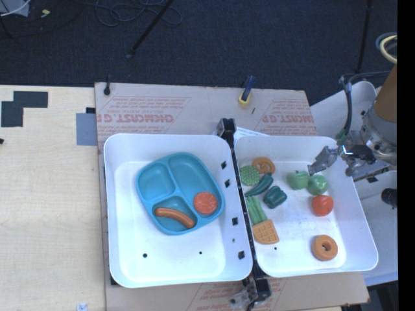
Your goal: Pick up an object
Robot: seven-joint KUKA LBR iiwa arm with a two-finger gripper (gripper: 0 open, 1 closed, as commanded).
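Camera view: fingers [338, 159] spread open, empty, above green pepper [309, 182] lying lengthwise left-right in right bin [363, 238].

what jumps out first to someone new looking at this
The blue divided plate in the left bin, holding a sausage and a red slice. Next, the toy food scattered through the right bin, with the gripper over its far right side near the green pieces.

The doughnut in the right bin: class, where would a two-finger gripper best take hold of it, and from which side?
Probably from straight above. The doughnut lies flat, apart from the other toys, near the right bin's front corner. One finger could drop into its centre hole and one outside, pinching the ring; the side away from the bin wall looks freest.
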